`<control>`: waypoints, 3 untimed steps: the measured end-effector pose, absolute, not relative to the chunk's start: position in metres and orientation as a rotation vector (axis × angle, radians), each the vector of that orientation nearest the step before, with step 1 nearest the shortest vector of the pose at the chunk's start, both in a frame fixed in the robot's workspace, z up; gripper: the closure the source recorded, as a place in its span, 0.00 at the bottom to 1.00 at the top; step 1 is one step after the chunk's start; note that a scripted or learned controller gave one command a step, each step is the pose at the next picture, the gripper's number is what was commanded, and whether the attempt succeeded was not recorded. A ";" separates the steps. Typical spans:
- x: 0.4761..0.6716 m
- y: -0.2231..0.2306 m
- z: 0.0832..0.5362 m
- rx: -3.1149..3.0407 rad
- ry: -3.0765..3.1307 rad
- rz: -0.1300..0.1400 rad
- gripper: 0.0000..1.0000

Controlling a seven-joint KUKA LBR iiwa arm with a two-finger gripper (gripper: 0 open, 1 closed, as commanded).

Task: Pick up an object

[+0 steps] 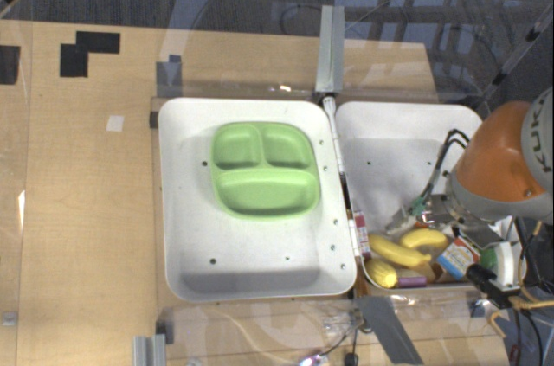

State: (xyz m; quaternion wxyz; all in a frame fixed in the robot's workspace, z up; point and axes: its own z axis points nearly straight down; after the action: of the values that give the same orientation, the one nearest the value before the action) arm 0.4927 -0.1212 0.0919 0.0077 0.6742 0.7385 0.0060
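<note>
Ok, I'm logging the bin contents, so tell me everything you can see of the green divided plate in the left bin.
The light green plastic-looking divided plate is a rounded rectangle with three compartments: two small ones on the far side, one wide one nearer the camera. It looks matte, clean and holds nothing. It lies flat and upright on the floor of the left shallow white bin, slightly toward the far right, and touches only that floor.

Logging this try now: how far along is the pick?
Done: the arm has reached into the right bin, above the bananas. In hand: nothing visibly lifted; the bananas lie in the bin's near corner. Left: grasp and raise one. The green tray sits in the left bin.
</note>
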 end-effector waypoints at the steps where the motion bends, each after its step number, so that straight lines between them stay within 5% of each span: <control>1: 0.489 -0.038 0.185 2.144 2.290 0.007 0.00; 2: 0.492 -0.096 0.091 1.968 2.432 0.015 0.00; 3: 0.488 -0.057 0.185 1.868 2.519 0.006 0.00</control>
State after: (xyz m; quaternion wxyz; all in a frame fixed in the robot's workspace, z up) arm 0.4885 -0.0572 0.1854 0.0026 0.5956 0.8033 0.0020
